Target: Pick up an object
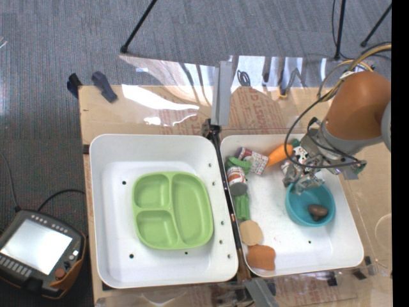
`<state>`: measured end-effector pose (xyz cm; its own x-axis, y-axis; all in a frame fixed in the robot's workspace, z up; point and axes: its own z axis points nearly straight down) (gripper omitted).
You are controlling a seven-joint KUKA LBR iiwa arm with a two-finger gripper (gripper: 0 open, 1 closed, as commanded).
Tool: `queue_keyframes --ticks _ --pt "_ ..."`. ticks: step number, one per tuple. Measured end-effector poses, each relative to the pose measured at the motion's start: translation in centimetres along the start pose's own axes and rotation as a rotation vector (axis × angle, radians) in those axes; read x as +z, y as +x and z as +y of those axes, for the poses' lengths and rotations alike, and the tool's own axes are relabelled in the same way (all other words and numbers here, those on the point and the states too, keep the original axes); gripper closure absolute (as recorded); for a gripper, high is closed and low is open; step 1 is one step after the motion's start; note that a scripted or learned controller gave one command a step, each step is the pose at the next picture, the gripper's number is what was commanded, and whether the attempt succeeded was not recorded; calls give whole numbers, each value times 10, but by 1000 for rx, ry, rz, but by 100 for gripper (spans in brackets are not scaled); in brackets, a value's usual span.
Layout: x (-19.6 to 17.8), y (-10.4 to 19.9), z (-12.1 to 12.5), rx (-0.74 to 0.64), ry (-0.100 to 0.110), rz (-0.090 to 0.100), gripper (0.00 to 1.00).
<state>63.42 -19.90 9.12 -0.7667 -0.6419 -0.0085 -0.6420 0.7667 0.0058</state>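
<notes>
My gripper [303, 179] hangs over the right bin [281, 235], just above the near-left rim of a teal bowl [305, 211]. A small brown object [317, 211] lies inside the bowl. An orange carrot [279, 155] lies just left of the gripper. Along the bin's left side sit a small printed packet [254, 160], a can-like item [237, 176], a green piece [242, 205], a tan round piece [251, 233] and an orange round piece [261, 256]. Nothing shows between the fingers.
The left bin [108, 165] holds a green divided plate [172, 210]. A metal post [221, 98] stands behind the divider between the bins. A teach pendant [38, 251] lies on the floor at the lower left. The arm's orange band [358, 107] rises at the right.
</notes>
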Motion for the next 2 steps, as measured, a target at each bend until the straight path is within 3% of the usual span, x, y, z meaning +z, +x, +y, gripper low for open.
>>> queue_keyframes --ticks 1,2 --pt "2 3 -2 1 6 3 0" --pt "3 -6 20 24 5 3 0"
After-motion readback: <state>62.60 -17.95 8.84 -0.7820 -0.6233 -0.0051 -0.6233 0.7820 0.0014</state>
